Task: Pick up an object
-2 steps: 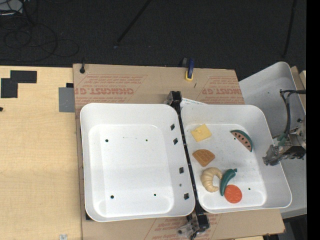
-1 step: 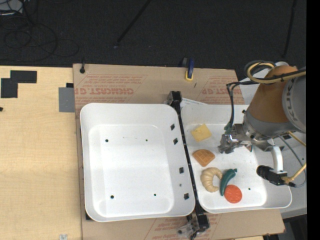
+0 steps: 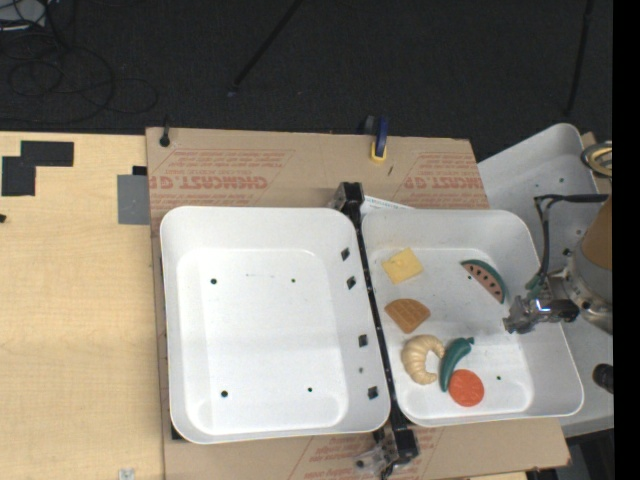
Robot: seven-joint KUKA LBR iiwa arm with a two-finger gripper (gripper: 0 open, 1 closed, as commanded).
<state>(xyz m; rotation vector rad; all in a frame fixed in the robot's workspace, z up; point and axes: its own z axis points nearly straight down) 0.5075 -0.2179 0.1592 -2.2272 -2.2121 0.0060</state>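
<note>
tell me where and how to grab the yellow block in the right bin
Grip the yellow block across its two flat opposite edges, coming straight down from above. It lies flat and alone on the bin floor, apart from the waffle, so fingers have room on every side.

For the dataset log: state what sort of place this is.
Most likely a robotics lab bench for grasping trials. Two white bins sit clamped on a cardboard sheet, toy food such as a croissant lies in the right one, and cables trail across the dark floor.
</note>
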